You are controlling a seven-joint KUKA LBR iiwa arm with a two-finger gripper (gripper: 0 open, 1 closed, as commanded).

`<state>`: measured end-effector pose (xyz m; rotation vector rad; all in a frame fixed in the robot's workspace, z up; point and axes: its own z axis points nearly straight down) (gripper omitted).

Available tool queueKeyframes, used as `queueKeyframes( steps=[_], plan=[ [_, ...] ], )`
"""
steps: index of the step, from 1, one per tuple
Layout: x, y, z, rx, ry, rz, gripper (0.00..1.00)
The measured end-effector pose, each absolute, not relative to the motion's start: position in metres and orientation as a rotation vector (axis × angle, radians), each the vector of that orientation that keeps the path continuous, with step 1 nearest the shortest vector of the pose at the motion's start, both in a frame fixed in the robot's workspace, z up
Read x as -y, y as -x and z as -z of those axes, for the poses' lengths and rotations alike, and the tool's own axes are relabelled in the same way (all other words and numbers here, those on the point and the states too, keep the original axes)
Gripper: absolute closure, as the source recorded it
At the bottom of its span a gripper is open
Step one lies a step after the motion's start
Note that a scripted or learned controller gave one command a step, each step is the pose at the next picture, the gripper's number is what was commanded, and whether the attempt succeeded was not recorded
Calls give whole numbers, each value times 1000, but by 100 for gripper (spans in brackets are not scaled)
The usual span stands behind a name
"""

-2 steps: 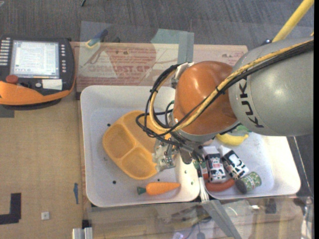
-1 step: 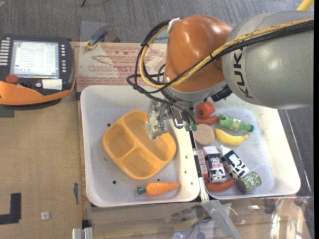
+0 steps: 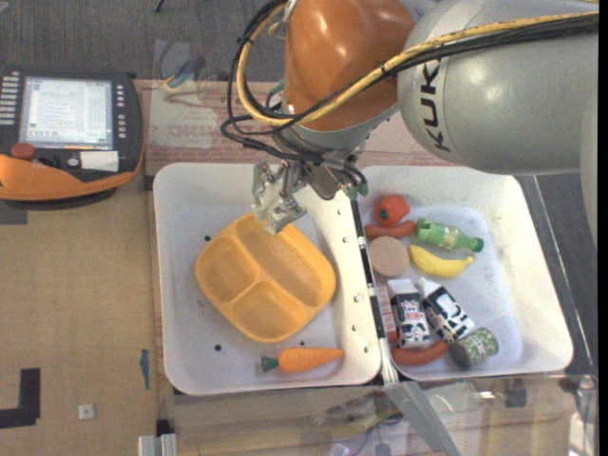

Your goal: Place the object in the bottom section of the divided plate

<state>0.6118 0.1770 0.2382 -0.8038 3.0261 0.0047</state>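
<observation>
A yellow divided plate [image 3: 264, 278] lies tilted in the left bin [image 3: 180, 283]. Its three sections hold nothing. An orange toy carrot [image 3: 302, 359] lies on the bin floor just below the plate, near the front wall. My gripper [image 3: 277, 209] hangs over the plate's upper edge, under the orange wrist band. Its metal fingers [image 3: 266, 190] point down toward the plate rim and I see no object between them.
The right bin [image 3: 532, 255] holds several toy foods: a tomato [image 3: 391, 206], a green bottle [image 3: 446, 236], a banana [image 3: 441, 262], a round brown disc [image 3: 389, 256], small cartons [image 3: 411, 317] and a can [image 3: 474, 347]. A teach pendant [image 3: 66, 131] rests at the left.
</observation>
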Motion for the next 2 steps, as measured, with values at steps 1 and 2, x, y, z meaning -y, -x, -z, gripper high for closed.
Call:
queueKeyframes(
  steps=[1, 2],
  plan=[
    [-174, -499, -165, -3028, 824, -4, 100],
    [-201, -528, -229, -2843, 1318, -4, 100]
  ],
)
